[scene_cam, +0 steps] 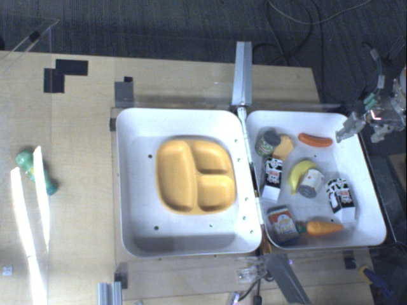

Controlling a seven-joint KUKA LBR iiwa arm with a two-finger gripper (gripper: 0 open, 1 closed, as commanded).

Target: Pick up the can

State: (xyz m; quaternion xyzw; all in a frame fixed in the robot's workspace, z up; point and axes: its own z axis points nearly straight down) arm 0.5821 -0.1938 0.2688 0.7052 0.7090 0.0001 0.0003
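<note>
You are looking down at a wooden desk [76, 132] carrying two white bins side by side. The left bin [137, 234] is holding a yellow divided tray [194, 175]. The right bin [375, 224] is crowded with small things.

The can [310, 183] is lying on its side near the middle of the right bin, its round silver end facing toward the lower right and its long axis running from upper left to lower right, as far as the slant lets you judge. It is touching the lower end of a banana [299, 171], which is curving up and to the left of it. A black-and-white carton [341, 197] is sitting just to its right, and another such carton [273, 174] is standing near the bin's left wall.

A second can with a dark lid [267, 143] is resting at the upper left, beside a yellow wedge [283, 147]. A sausage [315, 140] is lying along the far side. A carrot [322, 228] and a small red-labelled packet [283, 224] are lying along the near edge.

The tool [361, 122] is hanging at the bin's upper right corner, well apart from the can. It is small, blurred and partly cut off by the frame, so you cannot tell how wide it is standing.
</note>
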